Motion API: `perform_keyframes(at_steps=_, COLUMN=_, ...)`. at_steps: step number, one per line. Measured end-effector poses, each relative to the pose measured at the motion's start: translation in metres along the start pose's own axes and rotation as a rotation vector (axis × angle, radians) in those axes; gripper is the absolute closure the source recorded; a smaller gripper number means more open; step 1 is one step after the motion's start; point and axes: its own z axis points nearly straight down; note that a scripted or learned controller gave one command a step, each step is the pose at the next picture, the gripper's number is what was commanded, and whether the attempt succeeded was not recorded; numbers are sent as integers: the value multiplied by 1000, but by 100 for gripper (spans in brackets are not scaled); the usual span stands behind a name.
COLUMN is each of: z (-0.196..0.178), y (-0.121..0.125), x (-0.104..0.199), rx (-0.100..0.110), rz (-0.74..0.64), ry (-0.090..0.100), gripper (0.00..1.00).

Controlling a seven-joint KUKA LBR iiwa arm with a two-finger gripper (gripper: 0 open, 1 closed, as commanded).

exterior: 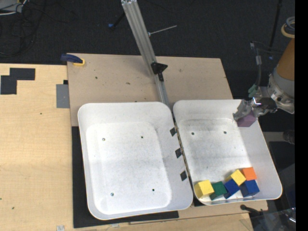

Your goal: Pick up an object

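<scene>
The left bin (127,158) sits beside the right bin (226,148), whose near corner holds coloured blocks (230,183). At the right bin's far right rim, the pincer (246,113) grips a small purple block (247,121), raised above the rim.

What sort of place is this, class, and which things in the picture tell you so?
Most likely a robotics lab bench set up for grasping trials. A robot arm reaches over two white bins, coloured blocks sit bunched in a corner of the right bin, and a metal rail stands behind, with loose cables nearby.
</scene>
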Motion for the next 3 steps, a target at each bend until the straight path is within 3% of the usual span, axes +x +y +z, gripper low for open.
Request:
perform_keyframes(at_steps=2, z=29, y=10, x=106, rx=8, rz=-2, ry=4, gripper=100)
perform_keyframes(at_steps=3, z=24, y=6, x=152, rx=8, rz=-2, ry=4, gripper=100)
